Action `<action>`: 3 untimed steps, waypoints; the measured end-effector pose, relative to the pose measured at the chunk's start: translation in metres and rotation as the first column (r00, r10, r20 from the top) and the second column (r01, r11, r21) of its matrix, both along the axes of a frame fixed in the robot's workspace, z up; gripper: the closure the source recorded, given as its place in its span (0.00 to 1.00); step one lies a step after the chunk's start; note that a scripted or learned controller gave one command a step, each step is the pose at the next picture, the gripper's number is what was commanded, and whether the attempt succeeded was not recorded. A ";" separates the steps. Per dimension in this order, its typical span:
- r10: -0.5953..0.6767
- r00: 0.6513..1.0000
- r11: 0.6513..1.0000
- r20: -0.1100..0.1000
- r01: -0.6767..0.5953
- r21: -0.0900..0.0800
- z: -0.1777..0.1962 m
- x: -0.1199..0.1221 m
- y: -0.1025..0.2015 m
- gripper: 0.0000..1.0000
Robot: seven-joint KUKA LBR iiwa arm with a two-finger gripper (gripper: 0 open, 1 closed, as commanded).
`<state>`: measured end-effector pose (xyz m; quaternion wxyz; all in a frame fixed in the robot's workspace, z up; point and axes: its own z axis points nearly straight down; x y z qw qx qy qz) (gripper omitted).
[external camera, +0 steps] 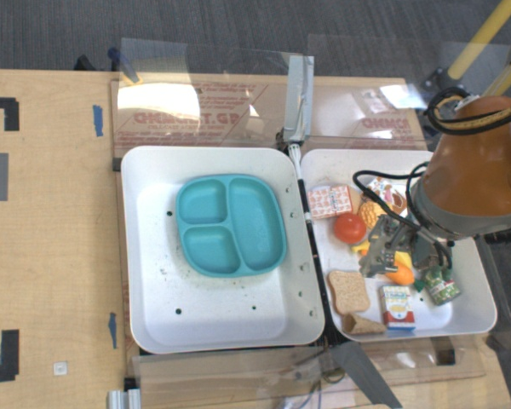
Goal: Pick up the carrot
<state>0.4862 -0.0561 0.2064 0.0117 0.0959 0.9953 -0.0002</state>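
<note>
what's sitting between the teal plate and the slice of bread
In the camera view, bare white bin floor and the two bins' adjoining walls separate the teal plate from the bread slice.

The arm (pixel 477 164) ran out of the picture at the right edge, and its orange bulk covered part of the right bin (pixel 481 313). The gripper (pixel 392 254) stood over an orange thing (pixel 402 273), hiding most of it; whether that was the carrot could not be told. A packet (pixel 381 192) behind the wrist was half hidden, its print too small to read.
</note>
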 end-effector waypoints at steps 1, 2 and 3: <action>0.002 1.000 1.000 0.008 -0.002 -0.001 0.011 0.002 0.001 1.00; 0.153 0.988 0.988 -0.010 -0.153 -0.003 0.144 0.009 -0.053 1.00; 0.156 0.988 0.988 -0.018 -0.156 0.001 0.140 0.009 -0.051 0.00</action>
